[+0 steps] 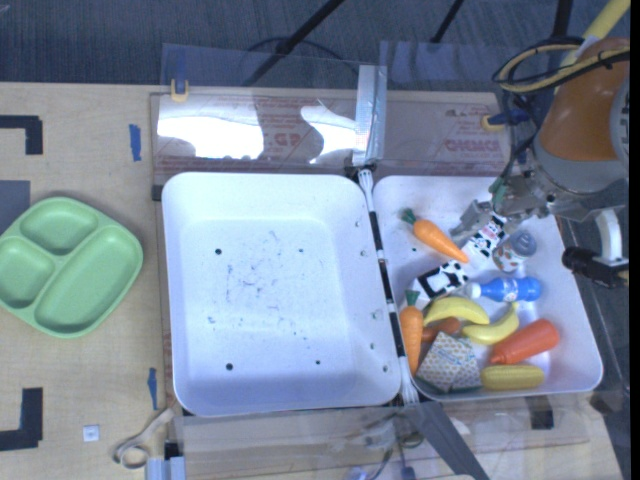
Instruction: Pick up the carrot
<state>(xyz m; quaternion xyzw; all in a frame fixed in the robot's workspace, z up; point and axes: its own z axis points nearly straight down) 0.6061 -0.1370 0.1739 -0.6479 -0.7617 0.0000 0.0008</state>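
From above, the carrot [434,235] lies in the upper left part of the right bin [585,368], its green top pointing toward the upper left and its orange tip toward the lower right. The gripper [487,220] hangs just to the carrot's right, low over the same bin, and its metal fingers look blurred against a black-and-white patterned toy [487,238], so how far they are spread cannot be told; nothing can be made out between them. The arm [585,128] comes in from the upper right corner. Lower in the right bin sit a blue bottle [508,290], a banana [470,318], a second, larger carrot [523,341] and a patterned pouch [449,363], crowded together. The left bin [270,288] lies just beside it, and a green divided plate [65,265] rests on the bench well to the left.
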